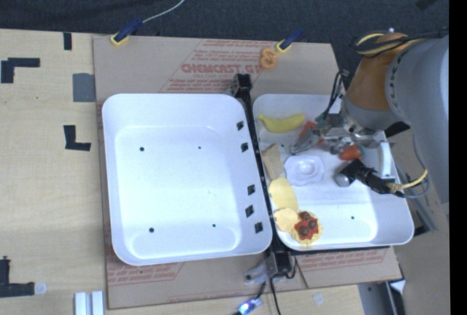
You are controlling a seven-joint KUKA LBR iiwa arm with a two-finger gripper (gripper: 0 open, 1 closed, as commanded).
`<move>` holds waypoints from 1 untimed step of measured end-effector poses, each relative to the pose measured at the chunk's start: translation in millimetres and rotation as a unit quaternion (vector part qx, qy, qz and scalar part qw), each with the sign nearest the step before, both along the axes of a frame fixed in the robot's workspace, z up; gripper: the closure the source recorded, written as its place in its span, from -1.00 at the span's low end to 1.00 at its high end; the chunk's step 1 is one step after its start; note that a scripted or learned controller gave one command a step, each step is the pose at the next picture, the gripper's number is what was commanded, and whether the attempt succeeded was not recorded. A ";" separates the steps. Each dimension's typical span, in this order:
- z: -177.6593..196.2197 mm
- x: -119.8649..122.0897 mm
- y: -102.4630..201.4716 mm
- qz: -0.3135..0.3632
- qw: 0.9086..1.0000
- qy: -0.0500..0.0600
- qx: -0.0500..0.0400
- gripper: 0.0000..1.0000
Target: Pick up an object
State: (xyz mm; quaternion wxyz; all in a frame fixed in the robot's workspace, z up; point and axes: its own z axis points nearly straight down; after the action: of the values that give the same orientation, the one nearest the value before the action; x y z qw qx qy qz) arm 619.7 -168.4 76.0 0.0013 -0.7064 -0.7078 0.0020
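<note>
The grey two-finger gripper (330, 133) hangs low in the right white bin (365, 230); its grip is too blurred to tell. At its nine o'clock lies a yellow banana (283, 122), at seven a clear plastic lid (304, 169), a pale yellow block (282, 194) and a round pastry with dark berries (305, 227). The left white bin (175, 175) sits on cardboard printed "CHEMCAST" (217, 66).

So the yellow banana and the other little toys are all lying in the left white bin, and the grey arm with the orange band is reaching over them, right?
Not quite. The camera view shows the yellow banana and the other small items lying in the right white bin, not the left white bin. The rest holds: the grey arm with the orange band reaches over them.
</note>
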 end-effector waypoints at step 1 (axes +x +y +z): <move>7.2 47.0 19.2 0.002 1.000 0.004 0.000 -1.00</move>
State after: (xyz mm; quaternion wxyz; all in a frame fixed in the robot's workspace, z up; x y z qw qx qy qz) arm 666.7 -149.2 83.1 0.0039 -0.7053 -0.7089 0.0046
